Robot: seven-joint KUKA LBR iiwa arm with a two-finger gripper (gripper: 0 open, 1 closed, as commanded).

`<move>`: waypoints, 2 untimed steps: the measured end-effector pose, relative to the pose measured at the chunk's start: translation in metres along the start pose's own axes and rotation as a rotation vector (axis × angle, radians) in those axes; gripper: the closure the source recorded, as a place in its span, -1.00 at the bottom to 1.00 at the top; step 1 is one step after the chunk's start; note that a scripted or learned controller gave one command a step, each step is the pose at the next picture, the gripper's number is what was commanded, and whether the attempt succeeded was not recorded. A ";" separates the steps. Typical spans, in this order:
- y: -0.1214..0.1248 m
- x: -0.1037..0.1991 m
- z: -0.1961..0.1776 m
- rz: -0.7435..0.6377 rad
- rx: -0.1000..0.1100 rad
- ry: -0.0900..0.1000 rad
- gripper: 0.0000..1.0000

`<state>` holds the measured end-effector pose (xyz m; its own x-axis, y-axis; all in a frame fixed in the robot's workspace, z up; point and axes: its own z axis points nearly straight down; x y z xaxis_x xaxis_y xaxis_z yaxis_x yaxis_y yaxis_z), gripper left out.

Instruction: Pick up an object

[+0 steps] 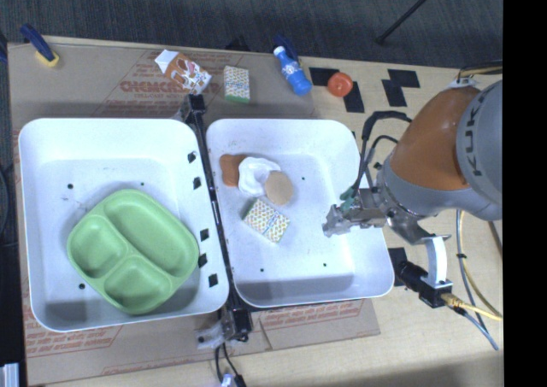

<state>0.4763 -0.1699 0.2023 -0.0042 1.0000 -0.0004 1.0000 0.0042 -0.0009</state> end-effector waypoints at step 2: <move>0.001 0.040 -0.011 -0.003 0.002 0.001 1.00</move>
<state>0.4769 -0.1297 0.2136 -0.0075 1.0000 0.0007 1.0000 0.0075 -0.0024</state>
